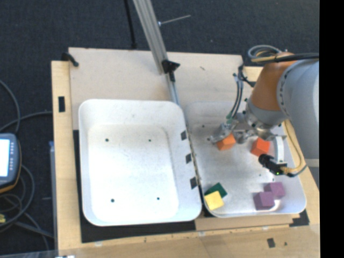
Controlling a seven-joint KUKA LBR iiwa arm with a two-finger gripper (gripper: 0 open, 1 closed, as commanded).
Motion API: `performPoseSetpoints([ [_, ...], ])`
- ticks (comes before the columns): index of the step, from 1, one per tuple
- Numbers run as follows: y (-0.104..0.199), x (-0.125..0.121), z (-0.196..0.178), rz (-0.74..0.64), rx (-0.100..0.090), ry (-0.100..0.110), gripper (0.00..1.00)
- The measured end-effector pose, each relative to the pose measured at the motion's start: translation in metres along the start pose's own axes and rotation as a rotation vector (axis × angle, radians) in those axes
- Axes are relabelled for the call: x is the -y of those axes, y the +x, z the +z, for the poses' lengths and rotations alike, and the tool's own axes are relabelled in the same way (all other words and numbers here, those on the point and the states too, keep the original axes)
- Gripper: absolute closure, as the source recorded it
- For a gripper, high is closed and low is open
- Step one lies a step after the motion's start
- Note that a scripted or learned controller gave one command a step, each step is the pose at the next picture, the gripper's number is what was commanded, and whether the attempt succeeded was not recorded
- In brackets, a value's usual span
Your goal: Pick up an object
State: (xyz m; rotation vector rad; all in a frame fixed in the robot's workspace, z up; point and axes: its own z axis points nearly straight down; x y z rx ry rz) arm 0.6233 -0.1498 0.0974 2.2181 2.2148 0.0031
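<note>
An orange block (226, 142) sits in the right bin (207, 117), in its upper middle part, directly at the tip of the end effector (226, 136). The block appears to lie between the end effector's short grey fingers, but whether they are clamped on it or merely standing beside it cannot be told from this view. A second orange block (260, 146) lies close by toward the arm, partly under the wrist. The grey arm (298, 106), with its orange band (267, 87), reaches in over the right bin from the right side, and cables loop beside the wrist. Near the front edge of the same bin, a yellow block (214, 200) rests touching a green block (218, 189), both close to the wall shared with the neighbouring bin. Two purple blocks (269, 195) lie together in the front right corner, well apart from the orange pieces. The left bin (131, 160) stands just beside the right one on the bench (118, 71). A metal post (153, 31) rises at a slant behind the bins. A small screen device (8, 160) sits off the bench at far left.
</note>
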Motion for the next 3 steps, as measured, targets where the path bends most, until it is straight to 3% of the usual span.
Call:
performPoseSetpoints([
  [1, 0.001, 0.001, -0.011, -0.006, 0.001, 0.003, 1.00],
  [2, 0.061, 0.080, -0.047, -0.006, -0.005, 0.008, 1.00],
  [3, 0.163, 0.100, -0.103, -0.011, -0.007, 0.002, 1.00],
])
